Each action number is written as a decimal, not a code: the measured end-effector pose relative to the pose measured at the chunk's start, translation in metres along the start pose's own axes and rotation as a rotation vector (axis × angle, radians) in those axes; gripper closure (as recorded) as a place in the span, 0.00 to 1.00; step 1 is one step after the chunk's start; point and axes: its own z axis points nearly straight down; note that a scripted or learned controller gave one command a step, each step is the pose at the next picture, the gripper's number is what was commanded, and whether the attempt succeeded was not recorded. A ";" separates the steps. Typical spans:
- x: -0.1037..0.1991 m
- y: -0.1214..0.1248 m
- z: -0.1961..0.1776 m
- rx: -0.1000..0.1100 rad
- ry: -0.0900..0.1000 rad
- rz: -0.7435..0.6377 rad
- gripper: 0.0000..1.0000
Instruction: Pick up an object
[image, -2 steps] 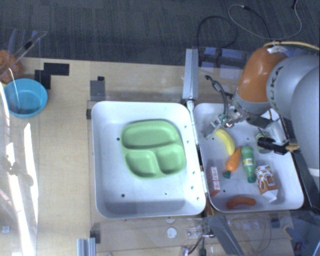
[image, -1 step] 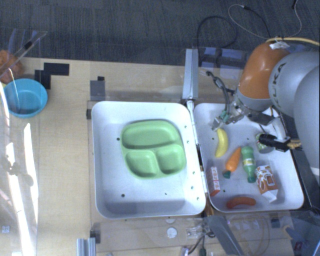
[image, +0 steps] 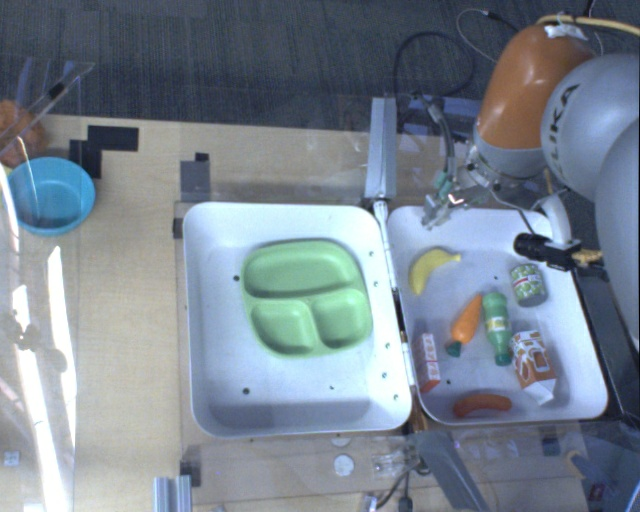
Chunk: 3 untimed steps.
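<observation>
A grey robot arm (image: 600, 120) with an orange band reaches in from the right and hangs over the far edge of the right-hand white bin (image: 590, 400). Its tool (image: 440, 205) sits at the bin's far left corner, above the contents and touching none of them. The tool is small and partly blurred, so I cannot tell its state; nothing can be seen in its grasp.

The right bin holds the loose items: a yellow banana (image: 432, 266) lying nearest the tool, an orange carrot (image: 464, 323), a green bottle (image: 496, 324) just beside it, a small can (image: 528, 284), a carton (image: 533, 362), a red sausage (image: 482, 404) near the front, and a thin red packet (image: 428, 360). The left bin (image: 210, 400) carries a green divided tray (image: 305, 296).

This looks like the approach step, with nothing picked yet. The banana seems the likeliest target; the next move would call for centring over it and lowering straight down.
</observation>
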 end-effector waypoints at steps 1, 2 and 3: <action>0.000 0.000 0.000 0.001 0.000 0.000 0.00; -0.021 -0.051 0.083 0.002 0.001 -0.329 0.00; -0.021 -0.047 0.069 -0.007 -0.004 -0.330 1.00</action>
